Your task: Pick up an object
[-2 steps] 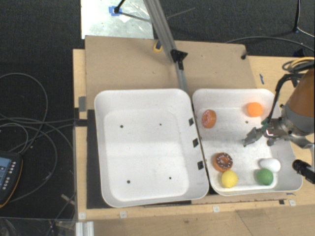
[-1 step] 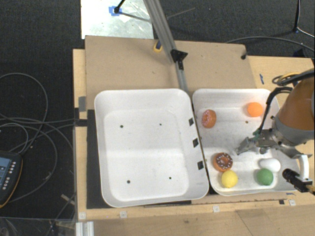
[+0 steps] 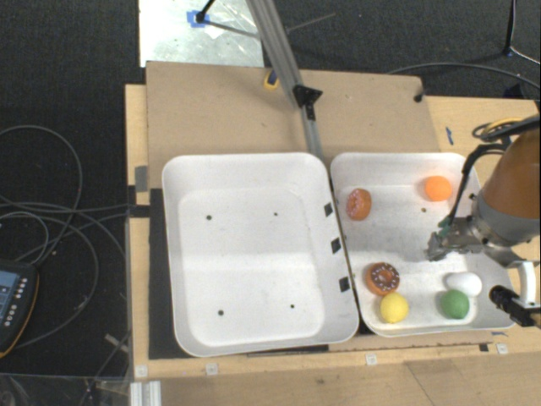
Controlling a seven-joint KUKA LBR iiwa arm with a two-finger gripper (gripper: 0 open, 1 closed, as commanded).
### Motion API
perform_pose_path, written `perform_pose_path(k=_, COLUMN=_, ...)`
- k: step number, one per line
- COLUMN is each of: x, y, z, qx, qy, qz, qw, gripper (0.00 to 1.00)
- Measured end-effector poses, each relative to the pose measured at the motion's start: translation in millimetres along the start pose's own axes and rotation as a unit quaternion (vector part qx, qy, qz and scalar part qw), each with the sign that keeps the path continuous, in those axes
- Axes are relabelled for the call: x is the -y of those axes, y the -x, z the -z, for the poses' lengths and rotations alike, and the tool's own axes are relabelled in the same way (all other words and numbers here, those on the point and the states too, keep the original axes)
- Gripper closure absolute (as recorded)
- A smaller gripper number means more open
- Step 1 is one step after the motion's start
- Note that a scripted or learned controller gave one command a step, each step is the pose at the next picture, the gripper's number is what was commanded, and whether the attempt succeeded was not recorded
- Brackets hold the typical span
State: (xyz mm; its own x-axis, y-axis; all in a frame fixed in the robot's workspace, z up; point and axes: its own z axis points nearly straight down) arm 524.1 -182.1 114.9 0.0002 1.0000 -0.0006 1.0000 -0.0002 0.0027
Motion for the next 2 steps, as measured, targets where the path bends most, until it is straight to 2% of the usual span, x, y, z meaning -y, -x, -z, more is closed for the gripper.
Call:
perform_pose_path(k=1, x=-4, y=9, z=48, qx=0.001, qy=0.002, qz=0.001, qw=1.0, gripper=1.0)
perform_pose_path(k=2, x=-10, y=9, z=112, qx=0.001, qy=0.003, qz=0.003, qw=1.0, gripper=1.0)
